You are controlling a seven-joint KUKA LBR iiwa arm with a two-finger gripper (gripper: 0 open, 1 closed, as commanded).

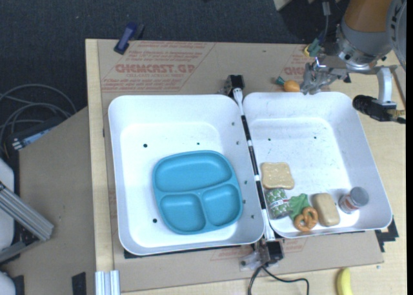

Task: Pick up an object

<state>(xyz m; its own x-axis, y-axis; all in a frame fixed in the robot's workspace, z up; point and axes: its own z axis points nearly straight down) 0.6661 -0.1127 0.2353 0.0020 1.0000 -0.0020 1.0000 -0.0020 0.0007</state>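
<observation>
In the right bin [361, 133], near its front edge, lie a slice of bread [277, 175], a green packet [279, 202], a pretzel [306, 219], a tan bread roll [326, 209] and a small jar with a grey lid [352, 200]. My gripper [313, 84] hangs over the bin's far rim, well away from all of them. Its fingers point down and nothing sits between them. A small orange item [292, 84] lies on the bench just left of the gripper.
The left bin [129, 158] holds a blue divided plate [197, 190]. A black clamp [235, 83] sits at the far end of the seam between the bins. A blue object [128, 37] lies at the bench's far left corner, and a yellow item [343, 282] at the front right.
</observation>
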